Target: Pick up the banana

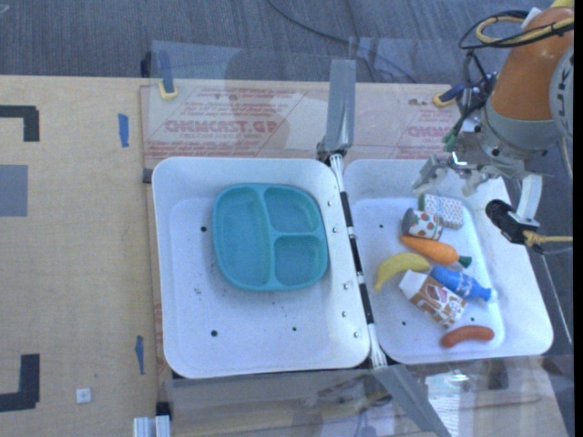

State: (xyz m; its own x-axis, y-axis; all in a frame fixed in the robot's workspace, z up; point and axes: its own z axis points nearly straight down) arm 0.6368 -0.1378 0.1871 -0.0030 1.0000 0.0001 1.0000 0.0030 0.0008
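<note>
The yellow banana (401,267) lies in the right bin (519,335), near its left wall, curved and flat on the floor. My gripper (452,177) hangs over the bin's far end, up and to the right of the banana and well apart from it. Its fingers (428,173) stand open with nothing between them. The banana is in full sight, with its right end close to the orange carrot (430,248).
Around the banana lie a blue bottle (461,282), a small carton (434,302), a red sausage (467,336), a patterned box (444,209) and a small can (418,222). The left bin (182,335) holds a teal divided plate (271,236).
</note>
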